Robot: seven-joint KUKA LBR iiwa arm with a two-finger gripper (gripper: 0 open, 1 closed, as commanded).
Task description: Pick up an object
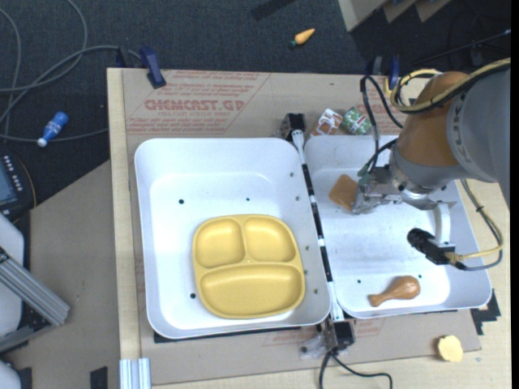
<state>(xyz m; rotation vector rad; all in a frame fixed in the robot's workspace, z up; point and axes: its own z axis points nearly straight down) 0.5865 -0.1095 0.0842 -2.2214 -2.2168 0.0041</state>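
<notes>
Dark carpet and loose cables around a cardboard-topped bench bearing two white bins side by side. In the left bin, a yellow divided plate. In the right bin, near its upper left corner, a flat brown piece, tilted a little, with its right edge at or just beside the gripper. Reaching in from the right, so the piece lies just to the left of the tool, toward the wall between the bins. Cannot tell whether spread, pressed together or pinching the piece: hidden under the wrist. Well apart, near the bin's lower edge, a brown drumstick, long axis roughly left to right. Probably the brown piece as target, being far nearer.
</notes>
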